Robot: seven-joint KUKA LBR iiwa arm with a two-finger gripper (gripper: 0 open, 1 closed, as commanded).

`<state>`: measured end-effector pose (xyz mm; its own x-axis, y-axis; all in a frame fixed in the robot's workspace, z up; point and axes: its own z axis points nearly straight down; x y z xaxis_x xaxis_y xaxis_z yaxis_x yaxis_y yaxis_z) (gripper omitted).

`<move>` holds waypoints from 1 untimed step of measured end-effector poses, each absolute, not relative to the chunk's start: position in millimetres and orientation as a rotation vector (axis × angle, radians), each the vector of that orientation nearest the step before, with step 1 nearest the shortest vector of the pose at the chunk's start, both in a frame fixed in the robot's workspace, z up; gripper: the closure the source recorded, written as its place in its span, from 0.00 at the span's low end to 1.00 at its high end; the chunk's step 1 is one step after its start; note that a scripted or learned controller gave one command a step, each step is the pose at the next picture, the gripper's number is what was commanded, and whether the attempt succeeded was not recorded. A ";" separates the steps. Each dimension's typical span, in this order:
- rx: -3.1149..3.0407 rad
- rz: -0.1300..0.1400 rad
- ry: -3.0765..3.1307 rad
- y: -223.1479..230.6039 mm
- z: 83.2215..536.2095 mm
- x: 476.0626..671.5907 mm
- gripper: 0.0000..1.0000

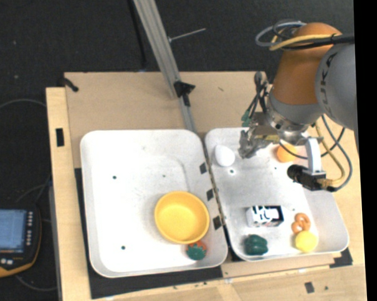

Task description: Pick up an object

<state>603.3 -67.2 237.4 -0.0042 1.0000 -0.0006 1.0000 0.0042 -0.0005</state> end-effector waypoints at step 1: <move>2.216 0.000 2.226 -31.9 239.9 571.0 1.00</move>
